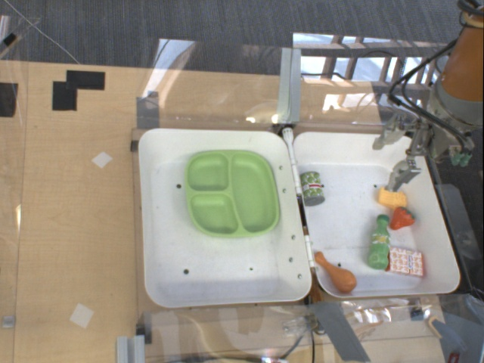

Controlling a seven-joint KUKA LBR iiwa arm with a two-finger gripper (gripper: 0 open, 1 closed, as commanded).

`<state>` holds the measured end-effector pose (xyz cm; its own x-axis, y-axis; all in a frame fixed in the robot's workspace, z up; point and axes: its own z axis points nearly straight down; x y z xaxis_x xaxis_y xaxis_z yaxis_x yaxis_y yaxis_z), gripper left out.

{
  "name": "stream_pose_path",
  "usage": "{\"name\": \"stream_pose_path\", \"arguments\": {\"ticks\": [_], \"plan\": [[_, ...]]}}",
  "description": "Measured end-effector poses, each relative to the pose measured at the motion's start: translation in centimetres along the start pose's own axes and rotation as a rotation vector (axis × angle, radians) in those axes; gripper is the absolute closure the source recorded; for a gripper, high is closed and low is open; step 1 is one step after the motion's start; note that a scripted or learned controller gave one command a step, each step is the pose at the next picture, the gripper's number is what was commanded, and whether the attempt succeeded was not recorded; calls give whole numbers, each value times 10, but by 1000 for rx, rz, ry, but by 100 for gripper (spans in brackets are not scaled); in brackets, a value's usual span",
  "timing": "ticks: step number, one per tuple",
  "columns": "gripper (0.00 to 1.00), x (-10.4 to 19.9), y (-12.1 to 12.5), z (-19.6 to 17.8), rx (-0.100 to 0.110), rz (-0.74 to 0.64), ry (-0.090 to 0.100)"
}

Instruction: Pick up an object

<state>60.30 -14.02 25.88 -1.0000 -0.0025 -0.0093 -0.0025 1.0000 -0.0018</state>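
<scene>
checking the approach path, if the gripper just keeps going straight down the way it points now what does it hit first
Most likely the yellow toy piece: the gripper hangs just above it in the right bin, tips aimed down at it. The red strawberry-like toy lies just beyond. Height is hard to judge from this slanted view.

My bench [68,225]: pale wood. Two white bins touching side by side, left bin [162,225] and right bin [348,195]. Green three-compartment plate [231,193] lies flat in the left bin, roughly centred. Black tape marks [76,88] at the bench's far left. Small pale squares [101,159] left of the bins. Grey metal post [289,82] behind the bins' seam. Dark grey carpet [189,10] beyond.
</scene>
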Motion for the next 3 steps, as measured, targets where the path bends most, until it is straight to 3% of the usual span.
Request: {"name": "stream_pose_path", "arguments": {"ticks": [1, 2, 3], "plan": [[0, -7, 30, 156, -2, 288, 10], [100, -12, 30, 138, -1, 281, -8], [100, -16, 32, 125, -1, 273, -19]]}}
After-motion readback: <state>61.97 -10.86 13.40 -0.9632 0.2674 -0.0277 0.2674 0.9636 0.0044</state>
